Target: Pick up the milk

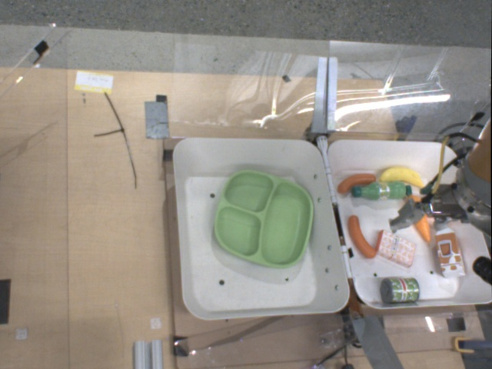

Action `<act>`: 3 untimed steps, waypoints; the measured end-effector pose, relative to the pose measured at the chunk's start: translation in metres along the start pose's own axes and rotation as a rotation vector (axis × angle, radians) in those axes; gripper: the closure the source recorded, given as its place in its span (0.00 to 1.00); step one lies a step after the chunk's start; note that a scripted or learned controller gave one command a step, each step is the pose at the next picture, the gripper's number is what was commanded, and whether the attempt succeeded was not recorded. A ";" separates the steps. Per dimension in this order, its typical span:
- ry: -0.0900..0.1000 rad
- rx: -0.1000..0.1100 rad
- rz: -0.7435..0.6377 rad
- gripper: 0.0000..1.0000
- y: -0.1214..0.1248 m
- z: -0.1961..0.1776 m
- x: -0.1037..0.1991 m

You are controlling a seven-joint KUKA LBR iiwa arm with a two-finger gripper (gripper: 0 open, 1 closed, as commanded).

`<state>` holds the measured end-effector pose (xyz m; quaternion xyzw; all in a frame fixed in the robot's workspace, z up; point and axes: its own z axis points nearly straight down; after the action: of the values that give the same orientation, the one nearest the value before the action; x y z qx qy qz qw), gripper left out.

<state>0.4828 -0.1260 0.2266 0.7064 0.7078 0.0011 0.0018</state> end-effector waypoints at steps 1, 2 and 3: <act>0.001 0.003 0.400 0.00 -0.023 0.075 0.000; -0.001 0.004 0.869 0.00 -0.026 0.100 -0.048; -0.002 0.004 1.366 0.00 -0.026 0.103 -0.075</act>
<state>0.4579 -0.2013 0.1232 0.9947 0.1030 0.0002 0.0000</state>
